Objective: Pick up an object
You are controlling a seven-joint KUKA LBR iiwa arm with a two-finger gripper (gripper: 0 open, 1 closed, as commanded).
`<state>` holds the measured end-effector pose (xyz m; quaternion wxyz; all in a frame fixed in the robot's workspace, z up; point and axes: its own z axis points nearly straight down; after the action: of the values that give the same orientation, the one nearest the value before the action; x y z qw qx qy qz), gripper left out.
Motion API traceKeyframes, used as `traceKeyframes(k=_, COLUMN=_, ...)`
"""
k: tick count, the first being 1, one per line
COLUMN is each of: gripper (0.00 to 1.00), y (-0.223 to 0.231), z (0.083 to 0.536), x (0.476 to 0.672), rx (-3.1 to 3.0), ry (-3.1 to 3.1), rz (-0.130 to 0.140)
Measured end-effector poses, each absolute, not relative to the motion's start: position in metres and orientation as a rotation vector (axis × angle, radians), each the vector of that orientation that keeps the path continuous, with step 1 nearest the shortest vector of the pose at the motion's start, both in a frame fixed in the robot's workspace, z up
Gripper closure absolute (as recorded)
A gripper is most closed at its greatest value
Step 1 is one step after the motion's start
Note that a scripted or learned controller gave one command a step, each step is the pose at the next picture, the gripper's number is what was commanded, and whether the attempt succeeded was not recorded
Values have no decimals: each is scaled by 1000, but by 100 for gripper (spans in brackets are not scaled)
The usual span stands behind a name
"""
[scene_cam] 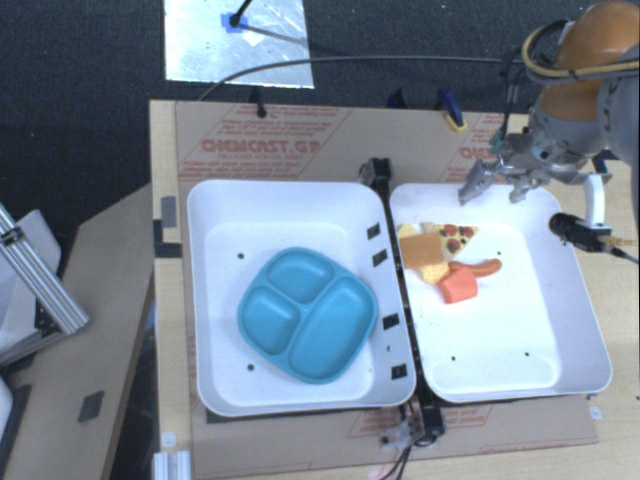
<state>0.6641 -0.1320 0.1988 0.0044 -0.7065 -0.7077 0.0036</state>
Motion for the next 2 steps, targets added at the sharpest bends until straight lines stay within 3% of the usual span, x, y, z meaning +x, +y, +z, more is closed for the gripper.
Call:
traceKeyframes(k=1, gripper=0, y=-132, z=207, x=667, rx=-2218, ry=-2227, rz=-1)
traceKeyframes(k=2, gripper=0, y=-130, z=147, x=661, rx=-2217, ry=-2223, rz=3)
